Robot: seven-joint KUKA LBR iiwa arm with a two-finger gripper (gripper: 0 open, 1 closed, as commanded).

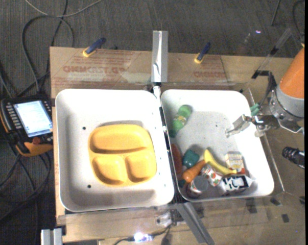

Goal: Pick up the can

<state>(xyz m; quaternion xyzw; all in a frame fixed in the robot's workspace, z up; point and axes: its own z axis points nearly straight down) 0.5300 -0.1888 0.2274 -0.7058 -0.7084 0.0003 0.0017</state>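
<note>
At the near edge of the right bin lies a heap of small things, and the can is among them, on its side near the front wall. It is small, with a red and white printed label and a dark round end that faces the front left corner. I judge it light and stiff but easy to dent, and its smooth metal can slip; the best hold is across the round body at the middle, not on the ends. A carrot touches it on the left and a banana lies just behind, so it will be crowded. A black and white packet is beside it on the right.

Farther back stands a green bottle. In the left bin rests a yellow divided tray.

The gripper hangs over the right bin's far right part, well apart from the can, with nothing in it; if its fingers are wide or narrow I cannot tell.
</note>
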